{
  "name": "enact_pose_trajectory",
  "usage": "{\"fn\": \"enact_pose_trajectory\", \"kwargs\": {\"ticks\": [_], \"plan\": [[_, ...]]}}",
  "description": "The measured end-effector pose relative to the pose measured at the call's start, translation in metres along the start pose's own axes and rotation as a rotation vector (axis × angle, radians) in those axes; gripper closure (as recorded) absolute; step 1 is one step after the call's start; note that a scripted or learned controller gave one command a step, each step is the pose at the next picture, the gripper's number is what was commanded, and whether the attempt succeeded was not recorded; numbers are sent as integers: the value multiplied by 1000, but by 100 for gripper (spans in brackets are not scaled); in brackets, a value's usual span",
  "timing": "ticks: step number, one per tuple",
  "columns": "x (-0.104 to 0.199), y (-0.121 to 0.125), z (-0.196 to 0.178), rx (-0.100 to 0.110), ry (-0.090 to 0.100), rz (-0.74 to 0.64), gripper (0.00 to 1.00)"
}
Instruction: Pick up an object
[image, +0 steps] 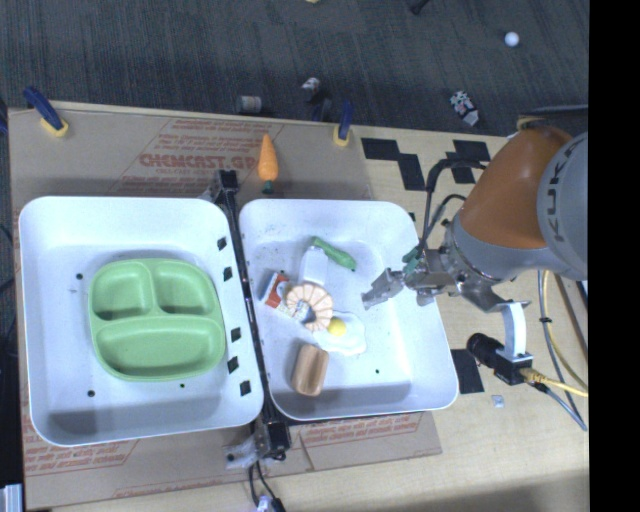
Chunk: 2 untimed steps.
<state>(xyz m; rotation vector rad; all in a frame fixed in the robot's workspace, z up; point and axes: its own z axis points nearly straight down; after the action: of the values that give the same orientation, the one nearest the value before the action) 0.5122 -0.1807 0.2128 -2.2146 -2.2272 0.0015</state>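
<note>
The right white bin (400, 385) holds a small heap of toy food: a green pod (334, 253), a white piece (314, 267), a red-and-white piece (276, 289), a striped orange shell-like piece (309, 302), a fried egg (341, 334) and a tan bread-like cylinder (309, 369). My gripper (384, 288) hangs over the right part of this bin, to the right of the heap and apart from it. Nothing shows between its fingers. The grey arm with its orange band (515, 195) reaches in from the right.
The left white bin (50, 230) holds a green divided plate (155, 318). An orange carrot toy (267, 158) lies on the cardboard behind the bins. Clamps sit at the board's back edge. Cables and a black fitting (495, 358) lie right of the right bin.
</note>
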Motion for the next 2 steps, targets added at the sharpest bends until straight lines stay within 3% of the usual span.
{"fn": "enact_pose_trajectory", "kwargs": {"ticks": [1, 2], "plan": [[-2, 23, 110, 4, 1, -1, 0], [48, 73, 121, 2, 0, -3, 0]]}}
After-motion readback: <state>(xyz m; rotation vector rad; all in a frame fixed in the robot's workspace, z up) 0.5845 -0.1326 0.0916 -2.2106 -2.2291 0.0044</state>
